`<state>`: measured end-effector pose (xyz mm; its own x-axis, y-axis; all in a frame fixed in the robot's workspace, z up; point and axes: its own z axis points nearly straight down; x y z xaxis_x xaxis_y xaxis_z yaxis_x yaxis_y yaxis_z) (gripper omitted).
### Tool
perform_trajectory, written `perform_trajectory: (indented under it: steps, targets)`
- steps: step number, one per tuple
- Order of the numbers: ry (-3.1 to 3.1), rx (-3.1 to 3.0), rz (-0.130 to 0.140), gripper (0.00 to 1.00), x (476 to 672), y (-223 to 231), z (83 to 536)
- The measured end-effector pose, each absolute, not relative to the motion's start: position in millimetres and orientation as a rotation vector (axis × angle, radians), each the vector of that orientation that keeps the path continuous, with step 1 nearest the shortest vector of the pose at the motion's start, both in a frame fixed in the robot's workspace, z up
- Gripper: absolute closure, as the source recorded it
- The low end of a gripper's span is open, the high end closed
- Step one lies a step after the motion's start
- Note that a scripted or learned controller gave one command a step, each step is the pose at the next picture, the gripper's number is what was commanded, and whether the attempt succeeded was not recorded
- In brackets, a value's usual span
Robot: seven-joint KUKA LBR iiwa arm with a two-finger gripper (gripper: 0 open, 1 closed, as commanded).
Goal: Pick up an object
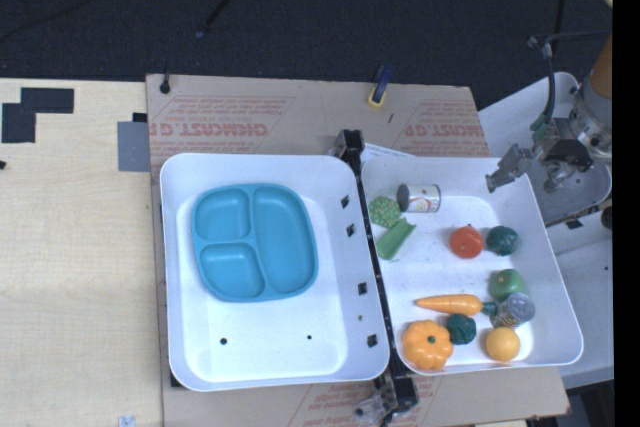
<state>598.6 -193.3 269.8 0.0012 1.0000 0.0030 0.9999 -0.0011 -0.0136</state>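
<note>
The grey two-finger gripper [522, 167] hangs open, holding nothing, over the right white bin's [556, 267] far edge. The round red toy tomato [465, 242] lies below and left of its fingers, just beside a dark green ball [502, 239]. A drop could bump both.

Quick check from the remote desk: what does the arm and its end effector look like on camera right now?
The arm at the right edge is pale grey with an orange band. Its end effector is dark grey metal with slim fingers, and thin dark cables run along the wrist.
</note>
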Motion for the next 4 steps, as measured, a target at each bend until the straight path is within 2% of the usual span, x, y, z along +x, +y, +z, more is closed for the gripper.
perform_trajectory:
  steps: [1, 2, 4]
  targets:
    - [-2.221, -2.219, 0.002, 0.00, 600.6, -193.3, 276.7]
    - [-2.218, -2.215, 0.007, 0.00, 603.8, -190.1, 212.6]
    - [-2.220, -2.216, 0.003, 0.00, 603.7, -184.4, 124.3]
